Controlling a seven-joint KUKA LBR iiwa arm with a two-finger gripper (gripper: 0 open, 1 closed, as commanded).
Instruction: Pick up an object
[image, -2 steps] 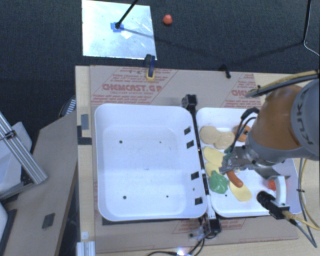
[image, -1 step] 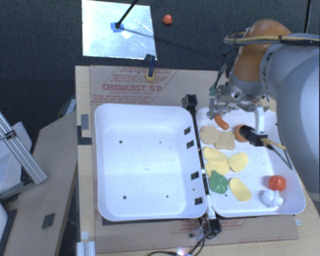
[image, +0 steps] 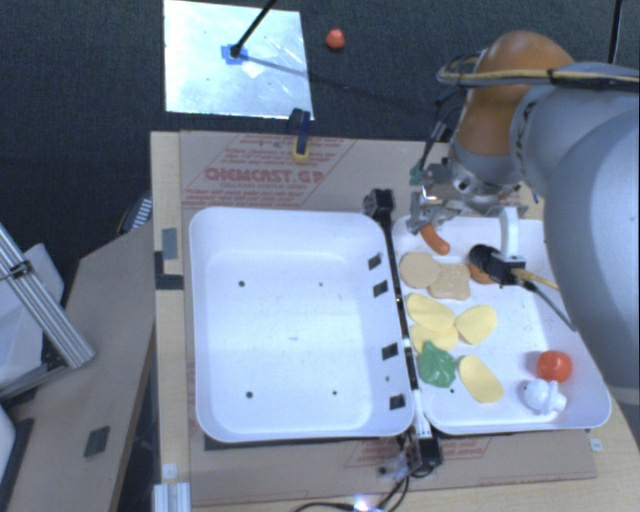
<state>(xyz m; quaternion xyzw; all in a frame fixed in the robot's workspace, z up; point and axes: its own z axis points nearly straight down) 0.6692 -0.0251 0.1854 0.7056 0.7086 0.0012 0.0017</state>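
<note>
Over right bin's far end, hand (image: 432, 213) lowered, above sausage (image: 435, 240)

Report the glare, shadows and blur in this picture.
Camera view: strong glare whitens the shiny sheet at the top; the left bin is bright and evenly lit, with soft shadow along its rims; the arm at right looms large and soft-edged; the small items near the gripper look slightly blurred.

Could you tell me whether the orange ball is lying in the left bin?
No, the orange ball lies in the right bin, near its right rim beside a small white object.
</note>
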